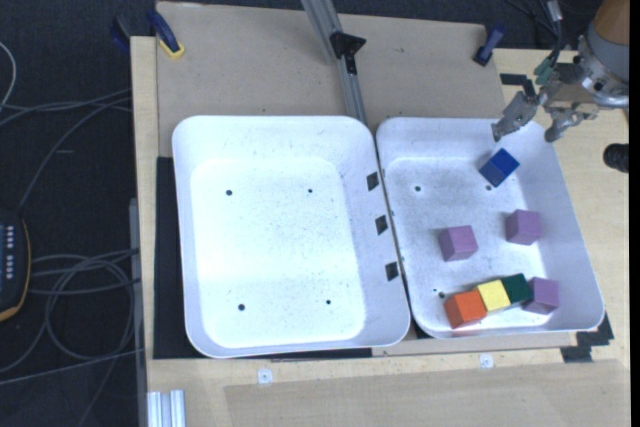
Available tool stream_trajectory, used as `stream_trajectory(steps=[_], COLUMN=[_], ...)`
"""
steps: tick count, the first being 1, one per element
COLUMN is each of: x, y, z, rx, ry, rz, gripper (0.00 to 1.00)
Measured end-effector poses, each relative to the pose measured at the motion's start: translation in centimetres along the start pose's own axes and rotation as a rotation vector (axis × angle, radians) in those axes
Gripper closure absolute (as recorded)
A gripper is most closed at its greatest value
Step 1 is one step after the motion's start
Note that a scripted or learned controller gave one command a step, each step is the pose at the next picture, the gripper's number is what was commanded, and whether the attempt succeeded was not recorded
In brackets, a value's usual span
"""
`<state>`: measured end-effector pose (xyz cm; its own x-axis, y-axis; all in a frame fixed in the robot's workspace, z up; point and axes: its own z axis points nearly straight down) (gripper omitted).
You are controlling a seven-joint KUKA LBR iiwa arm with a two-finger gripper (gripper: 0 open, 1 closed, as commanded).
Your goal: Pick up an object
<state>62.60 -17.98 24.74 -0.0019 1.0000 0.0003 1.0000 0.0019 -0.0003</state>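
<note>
Blue cube [499, 166] sat in the right bin [566, 195], just below the gripper [530, 122]. Fingers were spread wide apart, gripping nothing.

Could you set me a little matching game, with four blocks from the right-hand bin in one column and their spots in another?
Things:
1. blue block
2. orange block
3. green block
4. yellow block

Places:
A. left end of the row at the right bin's near edge
B. alone at the far end of the bin, just below the tool
C. between the orange and green blocks
D. beside a purple block at the row's right end

Pairs: 1-B, 2-A, 3-D, 4-C
</note>
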Motion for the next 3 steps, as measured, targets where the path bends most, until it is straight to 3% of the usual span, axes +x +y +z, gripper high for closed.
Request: stream_trajectory(steps=[1,3], x=[0.0,-0.1], y=[0.0,-1.1], z=[0.0,12.2], rx=[0.000,0.007], ry=[-0.001,0.002], rz=[0.000,0.002], gripper=[0.00,0.00])
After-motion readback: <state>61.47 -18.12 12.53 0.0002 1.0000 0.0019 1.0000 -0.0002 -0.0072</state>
